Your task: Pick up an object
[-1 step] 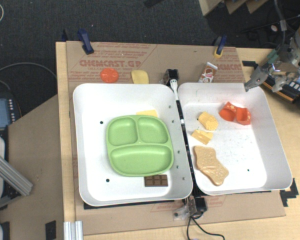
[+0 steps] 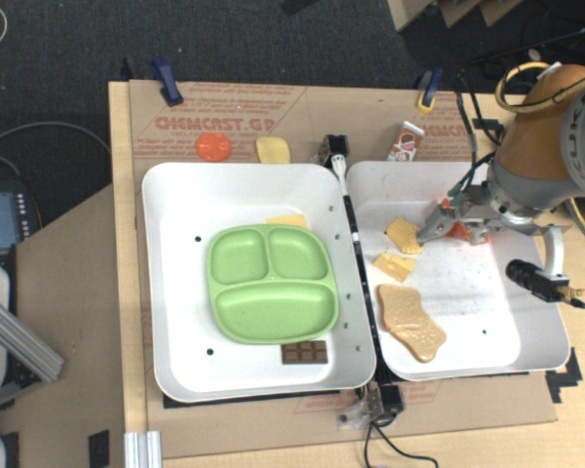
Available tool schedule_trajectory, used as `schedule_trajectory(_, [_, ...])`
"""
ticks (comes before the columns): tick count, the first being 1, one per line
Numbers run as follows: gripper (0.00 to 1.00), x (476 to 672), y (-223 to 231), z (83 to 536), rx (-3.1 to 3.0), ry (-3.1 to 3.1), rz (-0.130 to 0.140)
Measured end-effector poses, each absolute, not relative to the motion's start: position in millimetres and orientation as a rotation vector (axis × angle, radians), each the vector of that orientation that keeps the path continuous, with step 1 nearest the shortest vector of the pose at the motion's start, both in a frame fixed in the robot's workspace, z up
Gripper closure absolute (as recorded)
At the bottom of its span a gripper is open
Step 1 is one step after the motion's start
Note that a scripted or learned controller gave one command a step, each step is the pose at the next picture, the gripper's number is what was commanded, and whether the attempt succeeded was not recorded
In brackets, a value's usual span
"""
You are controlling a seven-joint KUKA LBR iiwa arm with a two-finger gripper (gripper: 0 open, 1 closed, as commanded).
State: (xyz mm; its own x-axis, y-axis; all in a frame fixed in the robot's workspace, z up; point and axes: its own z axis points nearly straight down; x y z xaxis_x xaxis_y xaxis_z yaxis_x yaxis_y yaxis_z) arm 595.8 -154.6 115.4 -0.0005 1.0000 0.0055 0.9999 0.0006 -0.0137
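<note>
The arm (image 2: pixel 546 135) reaches in from the right, grey body and orange band above the wrist, and its claw (image 2: pixel 447 220) is down low inside the right bin (image 2: pixel 526 344), near that bin's upper middle. The grey fingers (image 2: pixel 435 226) point left toward a yellow cheese-like wedge (image 2: pixel 403 236); whether they are spread or closed on anything cannot be told from this angle. The wedge lies just beside the fingertips, and contact is unclear. A red-orange part shows right at the claw's base.

Below that wedge sits a second, smaller yellow piece (image 2: pixel 394 266), and beneath it a tan slice of toy bread (image 2: pixel 409 322), all lying along the right bin's left side.

Over in the left bin (image 2: pixel 171 261), a green divided plate (image 2: pixel 271 284) takes the middle. A pale yellow slice (image 2: pixel 287 221) peeks out behind its upper edge, and a brown chocolate bar (image 2: pixel 305 353) lies just below it.

On the counter (image 2: pixel 136 154) behind the bins rest an orange round piece (image 2: pixel 214 146), a yellow block (image 2: pixel 273 150) and a small carton (image 2: pixel 406 142).
</note>
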Motion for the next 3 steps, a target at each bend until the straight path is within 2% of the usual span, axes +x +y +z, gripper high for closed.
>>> schedule_trajectory(1, [0.0,656.4,-177,83,-2.223,-2.229,-0.003])
schedule_trajectory(2, [1.0,655.2,-176,96,-2.223,-2.228,-0.003])
schedule_trajectory(3, [1.0,626.5,-119,163,-2.215,-2.226,-0.004])
